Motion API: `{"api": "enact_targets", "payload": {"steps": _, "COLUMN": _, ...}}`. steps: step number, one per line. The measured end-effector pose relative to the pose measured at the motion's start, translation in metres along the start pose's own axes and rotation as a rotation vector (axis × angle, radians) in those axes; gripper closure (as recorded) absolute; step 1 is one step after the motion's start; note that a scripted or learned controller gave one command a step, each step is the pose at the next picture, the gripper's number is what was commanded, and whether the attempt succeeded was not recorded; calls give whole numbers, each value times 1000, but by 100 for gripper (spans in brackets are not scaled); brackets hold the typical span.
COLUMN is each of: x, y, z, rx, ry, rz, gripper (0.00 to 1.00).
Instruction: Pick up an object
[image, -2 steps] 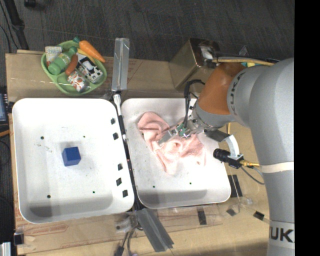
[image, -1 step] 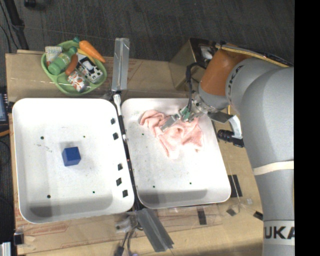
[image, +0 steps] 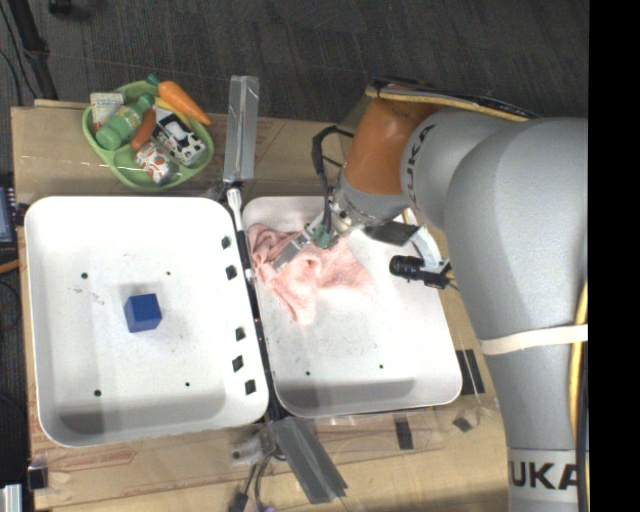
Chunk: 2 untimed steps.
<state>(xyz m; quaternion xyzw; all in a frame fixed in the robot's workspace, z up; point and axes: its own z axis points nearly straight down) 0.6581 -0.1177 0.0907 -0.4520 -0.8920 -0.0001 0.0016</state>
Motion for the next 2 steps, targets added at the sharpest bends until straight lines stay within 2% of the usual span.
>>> {"api": "enact_targets", "payload": {"steps": 1, "x": 1, "y": 1, "z": -7, "rx": 3, "ry": 3, "rz": -6, "gripper": 100}}
{"api": "enact_targets", "payload": {"steps": 2, "x": 19, "y": -13, "z": -186, "rx": -2, "ry": -4, "rz": 174, "gripper": 100}}
